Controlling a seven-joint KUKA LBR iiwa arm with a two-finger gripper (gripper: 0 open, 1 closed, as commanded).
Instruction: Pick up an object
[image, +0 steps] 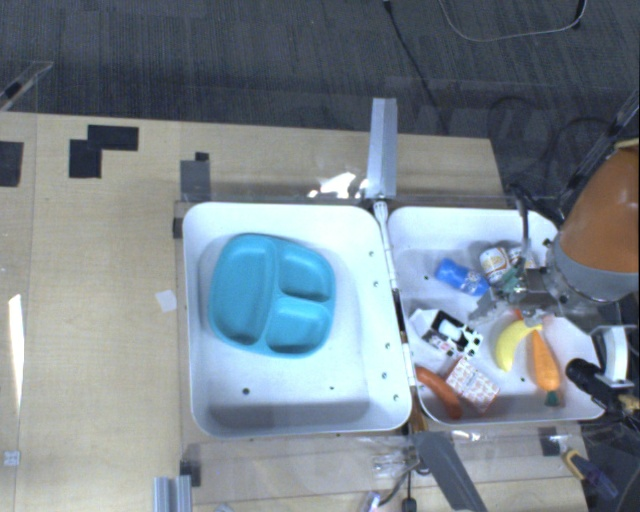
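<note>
- Gripper (518, 290) low inside the right bin (425, 245), above the banana (509, 344) and just beside the can (492, 262); no telling from this view whether released or clenched, and nothing visibly grasped.
- Candidates for the pick all in that right bin: can and blue piece (452, 272) toward the far side, banana and carrot (544, 362) side by side under the wrist, black-and-white box (446, 333), checkered packet (472, 381) and a second orange piece (438, 390) near the front wall.
- Risk of closing on two things at once: banana and carrot touching or nearly so, hence a likely wedged, lopsided grasp and a drop on lifting.
- Risk of a glancing descent: rounded can and curved banana probably prone to rolling or sliding aside instead of seating.
- Risk of closing on nothing: apparently hanging between can and banana rather than squarely over either.
- Risk of a knock against the far right wall, given the bulky orange-banded arm (610, 225) crowding that corner.
- Risk of shoving neighbours into a tighter heap against the front wall, making a later try harder.
- Left bin (300, 395), with only the blue divided plate (270, 292), well apart and unlikely to interfere.
</note>
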